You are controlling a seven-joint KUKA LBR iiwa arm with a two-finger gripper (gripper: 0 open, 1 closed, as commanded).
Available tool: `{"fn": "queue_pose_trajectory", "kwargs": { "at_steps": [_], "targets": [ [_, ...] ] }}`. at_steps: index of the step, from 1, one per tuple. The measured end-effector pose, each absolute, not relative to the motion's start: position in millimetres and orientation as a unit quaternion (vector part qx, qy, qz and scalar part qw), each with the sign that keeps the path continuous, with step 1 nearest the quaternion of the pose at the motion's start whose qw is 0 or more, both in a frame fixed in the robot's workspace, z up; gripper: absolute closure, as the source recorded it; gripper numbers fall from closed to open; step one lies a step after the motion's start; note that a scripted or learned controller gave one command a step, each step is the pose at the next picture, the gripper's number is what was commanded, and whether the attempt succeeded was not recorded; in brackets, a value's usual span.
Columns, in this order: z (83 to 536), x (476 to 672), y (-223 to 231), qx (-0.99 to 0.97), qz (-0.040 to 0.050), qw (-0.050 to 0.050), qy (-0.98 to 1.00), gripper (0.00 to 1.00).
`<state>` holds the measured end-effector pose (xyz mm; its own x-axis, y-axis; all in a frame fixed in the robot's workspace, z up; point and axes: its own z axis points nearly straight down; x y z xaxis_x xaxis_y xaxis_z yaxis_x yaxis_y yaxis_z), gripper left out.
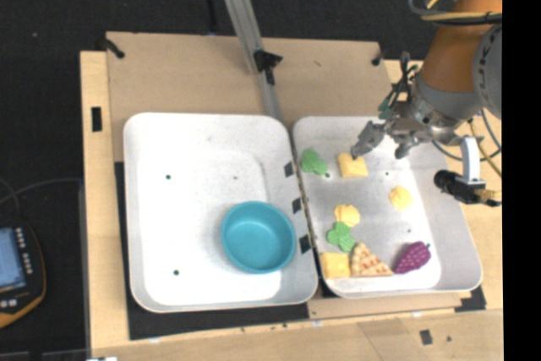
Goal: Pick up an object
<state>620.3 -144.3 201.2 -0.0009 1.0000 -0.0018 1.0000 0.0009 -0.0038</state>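
My gripper [385, 145] hangs over the back of the right bin [444, 220], its two fingers spread apart and nothing between them. Just below its left finger lies a yellow block [352, 166]. A green leafy piece [314, 162] sits to the left of that block. Further forward lie a small yellow piece [400, 198], a yellow flower-like piece [347, 215], a green piece [341, 236], a yellow cube [335, 265], a pizza slice [368, 260] and purple grapes [412, 256].
The left bin [169, 156] holds a blue bowl [258, 236] near its front right. A grey metal pole [241, 13] slants up from between the bins. The arm's cable and a black fitting [461, 182] hang over the right bin's right rim.
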Motion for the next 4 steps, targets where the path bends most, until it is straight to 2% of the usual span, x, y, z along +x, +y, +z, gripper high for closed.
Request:
{"fn": "queue_pose_trajectory", "kwargs": {
  "at_steps": [2, 3, 4],
  "targets": [
    [103.8, 625.3, -147.9, -0.708, 0.0019, 0.001, -0.706, 0.0],
    [118.5, 627.4, -148.9, -0.709, -0.001, -0.002, -0.705, 1.0],
    [183.7, 628.2, -150.1, -0.708, -0.0022, -0.004, -0.707, 1.0]
  ]
}}
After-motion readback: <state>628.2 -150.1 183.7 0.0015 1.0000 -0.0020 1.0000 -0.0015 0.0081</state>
